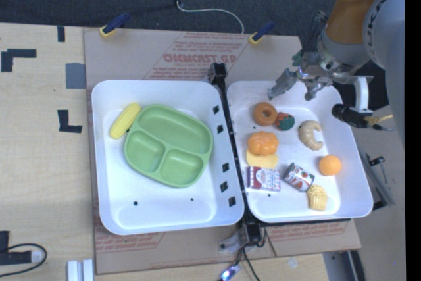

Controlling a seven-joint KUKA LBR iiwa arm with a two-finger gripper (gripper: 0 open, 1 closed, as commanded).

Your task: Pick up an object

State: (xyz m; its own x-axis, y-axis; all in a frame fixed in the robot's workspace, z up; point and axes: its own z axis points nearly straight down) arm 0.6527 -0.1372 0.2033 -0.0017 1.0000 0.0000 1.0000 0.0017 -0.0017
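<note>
Over the far edge of the right bin (348,135) you have the gripper (297,85) hanging with its two fingers spread apart and nothing between them, the left fingertip (276,90) reaching toward the bin's back corner and the other just above the rim. Below it, your candidates lie scattered on the white floor: a brown doughnut (265,114) nearest the fingers, with a small red and green piece (285,121) touching its right side, and a pale croissant (311,134) a little further right. Look down the bin and you see an orange pumpkin-like toy (263,142) sitting on a yellow block (262,158), then a red and white packet (264,179) just beneath that. To the right there, a small can (299,177) lies tilted on its side, an orange ball (330,165) rests near the bin's right wall, and a yellow toy like a pack of fries (317,197) sits by the near edge. In the left bin (105,161) you have a green divided plate (169,145) with a yellow corn cob (124,120) beside its upper left corner.
</note>
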